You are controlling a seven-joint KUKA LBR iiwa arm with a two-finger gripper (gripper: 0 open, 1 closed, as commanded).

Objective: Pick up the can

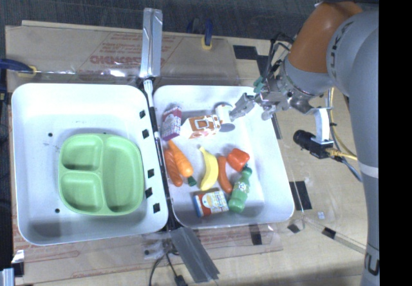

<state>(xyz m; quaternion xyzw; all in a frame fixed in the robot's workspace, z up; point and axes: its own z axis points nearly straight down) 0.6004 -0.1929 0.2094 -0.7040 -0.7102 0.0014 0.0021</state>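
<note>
Can: lies at right bin's front, among toy food. Tool: hovers near rear, well apart; opening indiscernible.

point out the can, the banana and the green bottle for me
can (210, 203): camera view, on its label, lying on its side
banana (208, 171): camera view, mid-curve of the peel
green bottle (239, 193): camera view, on its body
</note>
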